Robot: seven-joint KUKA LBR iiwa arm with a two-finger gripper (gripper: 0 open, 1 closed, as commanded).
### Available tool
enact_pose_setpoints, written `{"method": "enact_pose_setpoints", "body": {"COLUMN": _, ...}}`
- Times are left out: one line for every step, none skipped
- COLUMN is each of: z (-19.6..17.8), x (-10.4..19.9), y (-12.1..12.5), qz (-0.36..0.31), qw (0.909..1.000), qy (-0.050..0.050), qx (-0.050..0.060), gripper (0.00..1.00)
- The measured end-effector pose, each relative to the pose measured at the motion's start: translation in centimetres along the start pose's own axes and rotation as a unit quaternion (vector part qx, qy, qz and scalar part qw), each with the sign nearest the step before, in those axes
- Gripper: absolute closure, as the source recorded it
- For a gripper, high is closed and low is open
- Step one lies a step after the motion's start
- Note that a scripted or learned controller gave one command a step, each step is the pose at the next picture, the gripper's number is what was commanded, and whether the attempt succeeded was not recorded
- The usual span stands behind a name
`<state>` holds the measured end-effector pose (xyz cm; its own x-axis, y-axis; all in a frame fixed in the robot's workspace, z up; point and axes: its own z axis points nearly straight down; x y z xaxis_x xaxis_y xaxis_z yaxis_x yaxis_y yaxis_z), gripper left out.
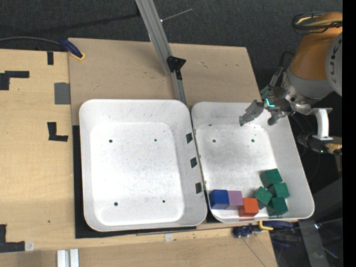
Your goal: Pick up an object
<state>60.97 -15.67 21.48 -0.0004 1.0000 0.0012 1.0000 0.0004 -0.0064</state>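
Observation:
My gripper (261, 114) hangs over the far right part of the right bin (233, 149), its two fingers spread apart with nothing between them. The blocks lie at the bin's near end, well away from the gripper: a blue block (219, 198), a purple block (235, 198), an orange block (250, 206), and several green blocks (273, 190) clustered at the near right corner.
The left bin (136, 163) lies beside the right one. A slanted metal pole (158, 32) runs from the top down to the gap between the bins. The wooden bench (33, 149) extends to the left with black tape marks.

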Motion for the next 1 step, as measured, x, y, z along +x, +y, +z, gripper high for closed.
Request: {"method": "enact_pose_setpoints", "body": {"z": -0.3, "x": 0.01, "y": 0.1, "qz": -0.001, "qw": 1.0, "qy": -0.001, "qx": -0.003, "gripper": 0.0}}
